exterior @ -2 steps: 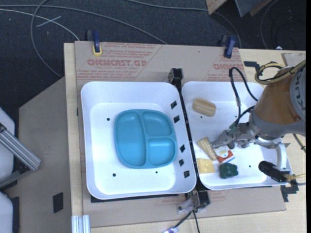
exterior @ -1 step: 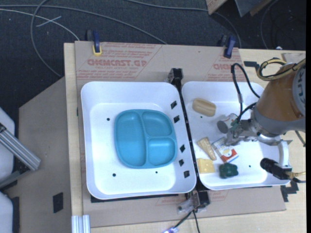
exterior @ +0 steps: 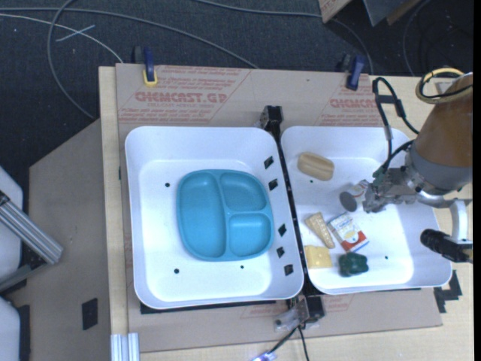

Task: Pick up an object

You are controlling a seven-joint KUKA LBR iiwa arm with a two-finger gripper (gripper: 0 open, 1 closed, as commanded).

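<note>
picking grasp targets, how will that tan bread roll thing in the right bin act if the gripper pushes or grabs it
The tan roll looks rounded and elongated, so a sideways push would probably roll it. It looks like toy food, so likely light and may skid across the smooth white bin. It lies apart from the other items, which should ease a grasp.

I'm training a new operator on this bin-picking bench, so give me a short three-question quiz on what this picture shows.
1. True or false: the blue divided plate lies in the left bin.
2. Multiple choice: which item lies nearest the front rim of the right bin? A) the tan bread roll B) the dark green object C) the grey round piece
3. Fill in: the arm's hand is over the ____ bin.

Key: 1 true; 2 B; 3 right.
</note>
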